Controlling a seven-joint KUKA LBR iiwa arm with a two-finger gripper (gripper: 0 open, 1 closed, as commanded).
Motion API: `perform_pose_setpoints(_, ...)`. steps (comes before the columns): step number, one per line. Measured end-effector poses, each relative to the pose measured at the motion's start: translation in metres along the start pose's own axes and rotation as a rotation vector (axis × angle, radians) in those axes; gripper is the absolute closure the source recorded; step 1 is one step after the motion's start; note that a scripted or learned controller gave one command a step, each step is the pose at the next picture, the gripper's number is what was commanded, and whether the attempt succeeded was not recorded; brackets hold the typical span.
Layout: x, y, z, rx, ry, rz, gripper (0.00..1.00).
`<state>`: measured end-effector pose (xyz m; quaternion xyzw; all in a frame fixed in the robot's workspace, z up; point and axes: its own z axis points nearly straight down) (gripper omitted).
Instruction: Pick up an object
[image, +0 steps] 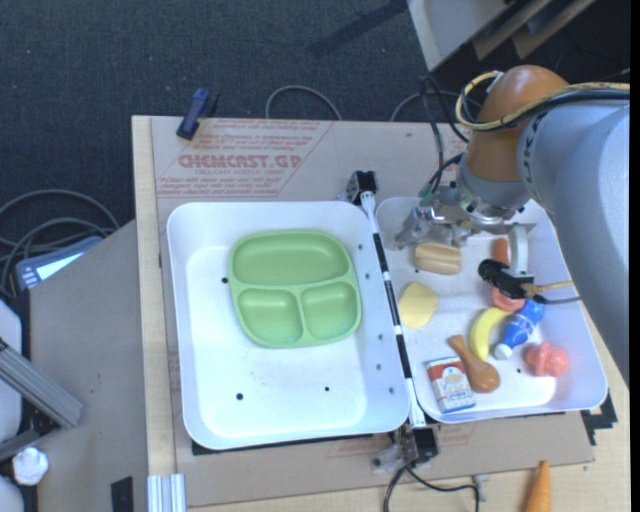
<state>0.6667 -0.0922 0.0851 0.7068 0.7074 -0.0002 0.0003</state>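
My gripper (438, 228) hangs low over the far left corner of the right bin (575, 385), under the grey arm with its orange band. Just in front of it, touching or nearly touching, lies a tan bread roll (438, 259). Further forward in the same bin are a pale yellow piece (418, 304), a banana (486, 331), a brown drumstick-shaped toy (474, 365), a small red and white box (452, 386), a blue and white bottle (519, 328), a pink lump (546, 358) and an orange-red item (506, 291). Nothing can be seen held.
The left bin (200, 330) holds a green divided plate (296, 286). A ridge with a black clip (364, 184) separates the two bins. The arm's bulk covers the right bin's far right corner. A blue object (195, 112) lies at the board's back left.
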Motion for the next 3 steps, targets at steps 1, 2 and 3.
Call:
perform_pose_setpoints(1, 0.000, 0.000, 0.000, 0.000, 0.000, 0.000, 0.00)
perform_pose_setpoints(2, 0.000, -0.017, 0.000, 0.002, 0.001, 0.002, 0.00)
perform_pose_setpoints(3, 0.000, -0.016, -0.010, 0.000, 0.000, 0.002, 1.00)
